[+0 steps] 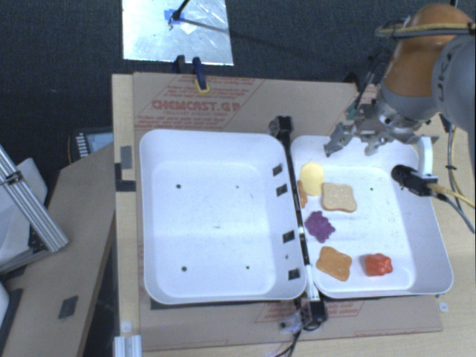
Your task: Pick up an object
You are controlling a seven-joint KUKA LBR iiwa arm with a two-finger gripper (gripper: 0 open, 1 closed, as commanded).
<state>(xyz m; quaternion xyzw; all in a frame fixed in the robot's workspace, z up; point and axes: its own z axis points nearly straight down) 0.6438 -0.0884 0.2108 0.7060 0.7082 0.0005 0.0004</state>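
Two white bins are sitting side by side on cardboard; we are seeing the gripper (349, 144) hovering with fingers spread, grasping nothing, over the right bin (428, 233), above the yellow piece (312, 176) and toast (338, 197).

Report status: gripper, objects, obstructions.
Gripper open, above right bin's far edge, holding nothing. Yellow piece nearest; toast, purple, orange, red beyond. Nothing blocking.
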